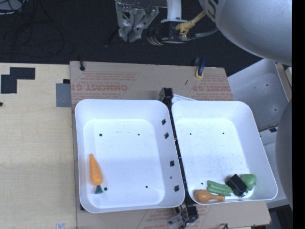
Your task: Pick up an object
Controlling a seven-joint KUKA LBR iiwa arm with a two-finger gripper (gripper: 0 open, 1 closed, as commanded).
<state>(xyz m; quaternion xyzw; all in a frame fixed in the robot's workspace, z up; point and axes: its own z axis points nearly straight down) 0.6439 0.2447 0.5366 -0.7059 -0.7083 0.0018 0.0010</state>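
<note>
Cardboard sheeting [143, 82] covers the bench under two shallow white bins, with pale wood to the left and dark floor strewn with cables beyond the far edge. We see the left bin [121, 109] holding a single toy carrot [95, 171], lying lengthwise close to its left wall toward the near corner, well apart from everything else. The right bin [217, 109] keeps its things crowded into the near right corner: an orange pear-shaped piece [208, 196], a green pod-like piece [219, 188], a black block [237, 185] and a green lump [249, 179], touching or overlapping one another, likely because they slid together against the sloping wall.

We find the gripper [136, 25] far from both bins, hanging over the dark floor beyond the bench's far edge, with the grey arm [252, 18] sweeping in from the upper right. Its fingers look drawn close together with nothing between them, though the view there is dim and we say so with caution. We judge this a parked or start pose, keeping the camera's sight of the bins open. We judge the carrot the easier target, since it lies alone; the cluster on the right would crowd the fingers.
</note>
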